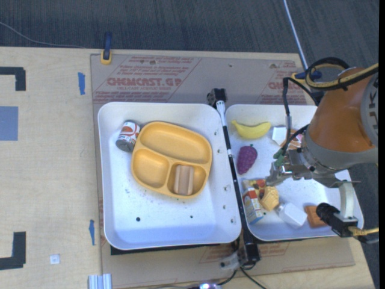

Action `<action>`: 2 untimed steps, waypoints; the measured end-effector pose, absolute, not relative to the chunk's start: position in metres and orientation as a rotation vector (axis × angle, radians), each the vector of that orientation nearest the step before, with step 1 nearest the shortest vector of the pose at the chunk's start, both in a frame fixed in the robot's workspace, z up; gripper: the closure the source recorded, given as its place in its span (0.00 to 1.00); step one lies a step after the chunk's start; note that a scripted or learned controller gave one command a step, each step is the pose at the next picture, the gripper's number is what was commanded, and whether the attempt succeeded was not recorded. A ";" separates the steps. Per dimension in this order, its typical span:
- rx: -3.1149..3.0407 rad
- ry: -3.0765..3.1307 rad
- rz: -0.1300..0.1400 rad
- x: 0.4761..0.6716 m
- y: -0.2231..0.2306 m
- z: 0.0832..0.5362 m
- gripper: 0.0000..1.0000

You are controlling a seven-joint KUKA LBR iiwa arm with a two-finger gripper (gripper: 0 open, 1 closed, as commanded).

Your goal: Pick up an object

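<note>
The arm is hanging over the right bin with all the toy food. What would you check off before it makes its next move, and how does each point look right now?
1. Gripper over the right bin: ok, it hangs above the bin's middle.
2. A thing between the jaws: cannot tell, the wrist hides them.
3. Targets within reach: ok, grapes and the small items lie just beside the gripper.
4. Banana free to take: ok, it lies alone near the far wall.
5. Room around the near targets: not ok, the small items crowd together by the divider.
6. Left bin undisturbed: ok, yellow tray and can sit inside it.
</note>
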State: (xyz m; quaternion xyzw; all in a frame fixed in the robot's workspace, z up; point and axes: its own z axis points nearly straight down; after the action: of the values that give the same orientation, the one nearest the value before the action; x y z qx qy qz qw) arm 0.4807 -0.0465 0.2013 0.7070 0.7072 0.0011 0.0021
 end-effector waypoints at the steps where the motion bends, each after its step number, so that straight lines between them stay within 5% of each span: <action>1: 2.219 2.223 0.002 0.525 0.021 0.184 1.00; 2: 2.223 2.222 -0.002 0.493 -0.040 0.185 1.00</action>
State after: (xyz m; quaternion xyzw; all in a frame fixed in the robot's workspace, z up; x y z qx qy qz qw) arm 0.4928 -0.0399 0.1846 0.7072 0.7071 -0.0006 -0.0008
